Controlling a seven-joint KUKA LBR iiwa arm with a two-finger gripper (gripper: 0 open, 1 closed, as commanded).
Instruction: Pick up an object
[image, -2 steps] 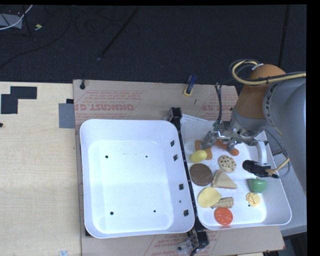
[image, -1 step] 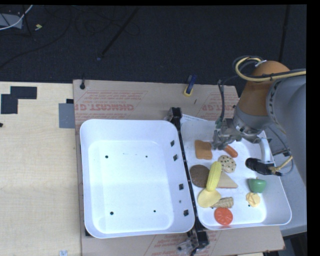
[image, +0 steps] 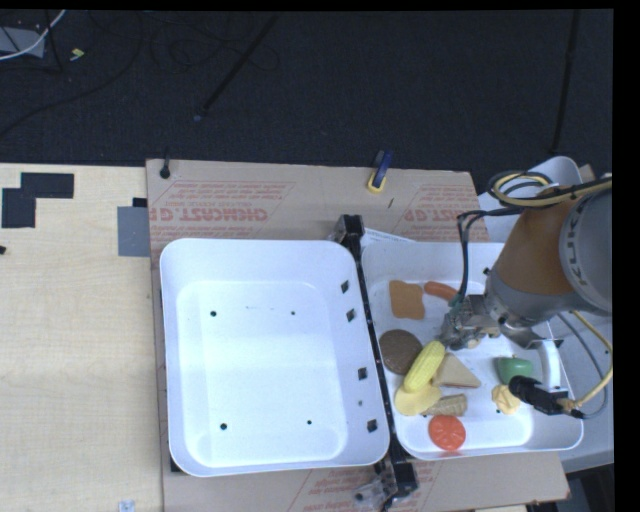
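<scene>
Nearest us in the right bin (image: 560, 437) we see a red disc (image: 447, 432), and just beyond it a tan cone (image: 447, 405) lying on its side beside a pale yellow lump (image: 412, 402). Toward the right of that row sits a small yellow piece (image: 505, 399), with a green piece (image: 515, 368) just behind it. Further back, a corn cob (image: 426, 364) leans at a tilt between a brown disc (image: 399, 349) on its left and a tan wedge (image: 458, 373) on its right, touching both. Above the wedge we find the end effector (image: 463, 328), lowered into the bin close over the pile; we cannot tell how it stands, nor whether it has anything. The arm (image: 545, 262), with its orange band, comes in from the right. Beyond these, an orange slab (image: 407, 299) lies flat, and a red sausage (image: 441, 291) lies just beside it to the right. The left bin (image: 190, 270) sits alongside, its edge touching the right one's. Both rest on a cardboard sheet (image: 300, 200) on the bench (image: 70, 350).
</scene>
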